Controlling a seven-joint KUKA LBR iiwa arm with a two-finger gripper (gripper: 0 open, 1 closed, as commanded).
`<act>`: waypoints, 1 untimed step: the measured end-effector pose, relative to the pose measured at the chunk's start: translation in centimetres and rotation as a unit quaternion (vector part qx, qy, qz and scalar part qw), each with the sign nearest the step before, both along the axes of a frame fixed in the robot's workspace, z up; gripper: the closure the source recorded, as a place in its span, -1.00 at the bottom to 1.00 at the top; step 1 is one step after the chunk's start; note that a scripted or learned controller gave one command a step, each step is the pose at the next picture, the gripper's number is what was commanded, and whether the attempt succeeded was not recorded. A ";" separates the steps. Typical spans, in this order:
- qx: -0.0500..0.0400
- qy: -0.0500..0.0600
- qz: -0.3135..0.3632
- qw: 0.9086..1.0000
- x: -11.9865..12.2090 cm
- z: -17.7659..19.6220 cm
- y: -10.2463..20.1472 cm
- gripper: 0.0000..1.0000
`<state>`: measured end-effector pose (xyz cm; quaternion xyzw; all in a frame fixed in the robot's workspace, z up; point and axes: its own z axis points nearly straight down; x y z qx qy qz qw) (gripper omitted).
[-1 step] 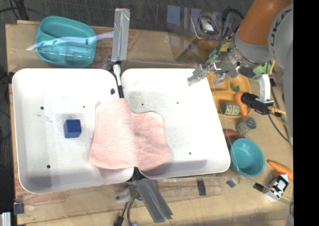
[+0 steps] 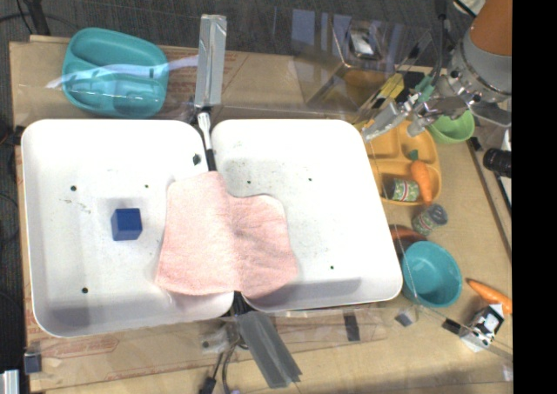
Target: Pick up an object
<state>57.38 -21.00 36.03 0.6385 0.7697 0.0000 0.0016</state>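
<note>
The camera view gives us two shallow white bins side by side on a wooden bench (image 2: 261,83), the left bin (image 2: 52,297) toward nine o'clock and the right bin (image 2: 348,157) near the centre. In the left bin we see a small blue cube (image 2: 127,223), resting on the floor of the bin, apart from the walls. A pink cloth (image 2: 228,240) lies flat across the seam where the two bins meet, partly in each, its left edge just beside the cube but not touching it. The arm (image 2: 494,23) comes in at two o'clock, its orange band at the edge of the view, and the claw (image 2: 409,110) hangs outside the bins, just past the right bin's upper right corner and above a yellow tray (image 2: 390,162). We cannot tell how the claw is set, because it blends with the clutter under it, and we see nothing held in it. On or near the tray are a carrot (image 2: 422,181), a small can (image 2: 401,190) and a green cup (image 2: 454,127). At four o'clock a teal bowl (image 2: 431,272) stands on the bench, and a teal plastic container (image 2: 115,70) sits at eleven o'clock, behind the left bin. A grey bar (image 2: 210,57) stands at twelve o'clock above the seam.
</note>
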 end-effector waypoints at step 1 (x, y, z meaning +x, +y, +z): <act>0.002 0.004 -0.136 0.991 8.3 -22.5 0.1 -1.00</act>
